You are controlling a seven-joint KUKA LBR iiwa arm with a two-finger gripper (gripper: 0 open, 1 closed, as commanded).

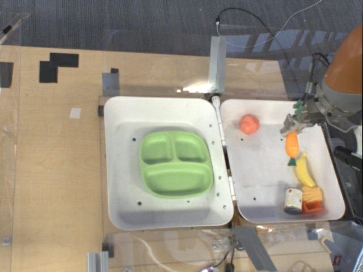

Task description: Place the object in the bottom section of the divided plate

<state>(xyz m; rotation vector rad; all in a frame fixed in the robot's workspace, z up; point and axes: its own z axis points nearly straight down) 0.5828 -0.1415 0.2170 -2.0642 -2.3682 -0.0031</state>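
A green divided plate (pixel 176 164) lies in the left bin (pixel 122 208), its single wide section nearest the front edge and two smaller sections behind. In the right bin (pixel 261 174), an orange carrot (pixel 291 145) lies near the right wall. My gripper (pixel 295 123) hovers at the carrot's far end, just above it, open with nothing between its fingers. A pinkish-red round fruit (pixel 249 124) sits to the gripper's left.
A yellow banana (pixel 305 171) lies just in front of the carrot. A small can (pixel 292 200) and an orange block (pixel 312 200) sit in the right bin's front right corner. A raised divider (pixel 223 152) separates the two bins.
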